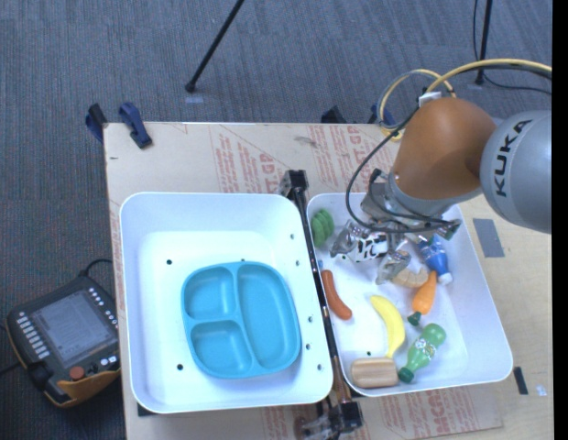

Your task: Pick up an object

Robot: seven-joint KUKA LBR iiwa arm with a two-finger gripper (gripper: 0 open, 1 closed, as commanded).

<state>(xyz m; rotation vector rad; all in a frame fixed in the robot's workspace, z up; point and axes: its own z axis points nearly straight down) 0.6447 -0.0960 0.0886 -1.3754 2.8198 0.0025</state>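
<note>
My gripper (367, 253) hangs low over the upper part of the right bin (476, 356). Its two grey fingers (343, 242) stand apart, open, on either side of a small black-and-white toy (366, 245) that lies between them. Whether they touch the toy I cannot tell. Around it lie a green toy (322, 225), a red sausage (336, 295), a yellow banana (390, 324), an orange carrot (424, 295), a blue-and-white bottle (438, 260), a tan piece (408, 277), a green bottle (422, 347) and a wooden block (375, 372).
The left bin (147, 246) holds a blue divided plate (240, 318). The arm's orange band (442, 150) looms over the right bin's back edge. A handheld controller (66, 335) lies on the floor at the left. Blue clamps (133, 123) grip the bench's far left corner.
</note>
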